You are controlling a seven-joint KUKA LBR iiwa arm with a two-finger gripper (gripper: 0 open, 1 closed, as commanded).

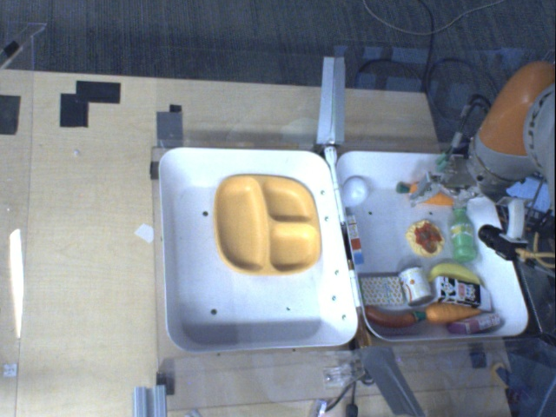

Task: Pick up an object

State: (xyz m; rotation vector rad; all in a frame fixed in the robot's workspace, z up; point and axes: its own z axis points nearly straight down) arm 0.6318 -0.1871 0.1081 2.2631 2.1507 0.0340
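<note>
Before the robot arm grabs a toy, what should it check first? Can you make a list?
1. Toys to pick lie in the right white bin: ok.
2. Green plastic bottle sits uncovered: ok.
3. Yellow banana is crowded by the small silver can and a black-and-white box: not ok for a clean grab.
4. Yellow three-part tray lies alone in the left white bin: ok.
5. Gripper hovering over the right bin's far edge: ok.
6. Gripper fingers ready: cannot tell.
</note>
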